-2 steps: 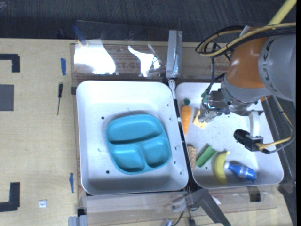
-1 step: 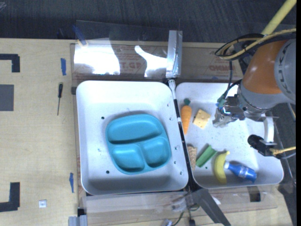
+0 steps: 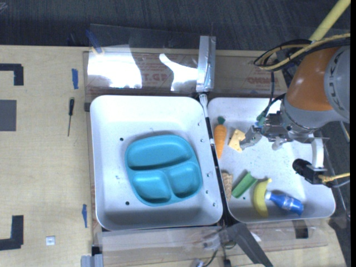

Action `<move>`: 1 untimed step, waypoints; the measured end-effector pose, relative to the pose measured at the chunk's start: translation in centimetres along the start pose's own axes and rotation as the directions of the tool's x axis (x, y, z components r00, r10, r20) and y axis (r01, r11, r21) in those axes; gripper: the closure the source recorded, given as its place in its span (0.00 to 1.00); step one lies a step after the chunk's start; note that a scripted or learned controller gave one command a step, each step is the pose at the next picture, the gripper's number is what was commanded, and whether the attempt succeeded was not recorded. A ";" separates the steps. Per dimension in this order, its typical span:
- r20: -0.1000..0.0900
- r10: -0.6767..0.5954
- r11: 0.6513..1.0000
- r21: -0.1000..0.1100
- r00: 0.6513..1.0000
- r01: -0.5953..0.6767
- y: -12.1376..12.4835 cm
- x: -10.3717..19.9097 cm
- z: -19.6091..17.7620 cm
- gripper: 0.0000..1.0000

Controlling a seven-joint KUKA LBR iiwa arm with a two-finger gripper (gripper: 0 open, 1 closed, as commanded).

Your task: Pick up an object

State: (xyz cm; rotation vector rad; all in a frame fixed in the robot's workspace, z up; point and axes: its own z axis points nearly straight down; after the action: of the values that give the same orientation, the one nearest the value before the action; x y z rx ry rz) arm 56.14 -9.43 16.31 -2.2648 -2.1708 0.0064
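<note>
The right bin (image 3: 328, 204) holds an orange carrot (image 3: 220, 139), a yellow cheese wedge (image 3: 237, 140), a green vegetable piece (image 3: 242, 184), a yellow banana (image 3: 260, 196) and a blue bottle (image 3: 286, 202). My gripper (image 3: 263, 139) hangs over the upper middle of this bin, just right of the cheese wedge. Its fingers stand apart with nothing between them. The grey arm with its orange band (image 3: 311, 85) reaches in from the upper right.
The left bin (image 3: 105, 121) carries a blue divided tray (image 3: 163, 168). A small brown item (image 3: 226, 181) lies against the right bin's left wall. Cables (image 3: 278, 54) loop above the arm, and a black connector (image 3: 306, 168) hangs over the bin's right side.
</note>
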 end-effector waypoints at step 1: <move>0.000 -0.120 0.993 -0.005 0.993 0.120 -4.8 -2.0 7.5 0.00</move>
State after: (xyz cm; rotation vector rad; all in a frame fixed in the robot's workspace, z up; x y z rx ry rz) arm 51.22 -11.26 8.86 -2.1329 -2.3053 0.0001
